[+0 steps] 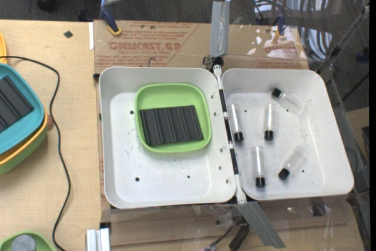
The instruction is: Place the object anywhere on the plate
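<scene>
Left bin point(117, 185) is holding a green plate point(173, 97) bearing a dark ribbed mat point(171, 125). Five clear vials with black caps are lying in the right bin point(329, 179), the nearest to the plate point(235, 121) just beside the shared rim. End effector state cannot be told.

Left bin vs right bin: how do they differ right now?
The left bin holds a green plate bearing a dark ribbed pad; the right bin holds five clear tubes with black caps, such as one near its front. The left bin's contents sit as one stack; the right bin's lie scattered at different angles. Both are shallow, white and side by side.
</scene>
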{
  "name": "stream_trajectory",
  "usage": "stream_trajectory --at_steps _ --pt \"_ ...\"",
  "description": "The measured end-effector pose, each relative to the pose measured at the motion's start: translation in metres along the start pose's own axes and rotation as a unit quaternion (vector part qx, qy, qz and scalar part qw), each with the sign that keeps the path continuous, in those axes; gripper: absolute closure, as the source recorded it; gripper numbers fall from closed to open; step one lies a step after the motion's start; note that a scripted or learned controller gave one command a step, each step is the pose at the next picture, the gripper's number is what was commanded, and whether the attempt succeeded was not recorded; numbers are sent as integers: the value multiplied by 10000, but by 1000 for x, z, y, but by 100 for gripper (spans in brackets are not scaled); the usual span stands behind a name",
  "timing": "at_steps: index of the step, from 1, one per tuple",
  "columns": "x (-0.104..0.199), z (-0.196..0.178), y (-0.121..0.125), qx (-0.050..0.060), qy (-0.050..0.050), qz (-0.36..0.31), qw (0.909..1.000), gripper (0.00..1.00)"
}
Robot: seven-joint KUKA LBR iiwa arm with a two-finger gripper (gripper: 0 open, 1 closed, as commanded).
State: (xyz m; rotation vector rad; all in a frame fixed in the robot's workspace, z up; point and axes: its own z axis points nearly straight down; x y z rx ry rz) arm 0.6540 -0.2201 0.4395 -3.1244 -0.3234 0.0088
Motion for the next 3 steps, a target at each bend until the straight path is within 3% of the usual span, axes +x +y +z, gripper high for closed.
stream_trajectory --at_steps 3 --pt "-1 0 0 1 -4 8 10000 0"
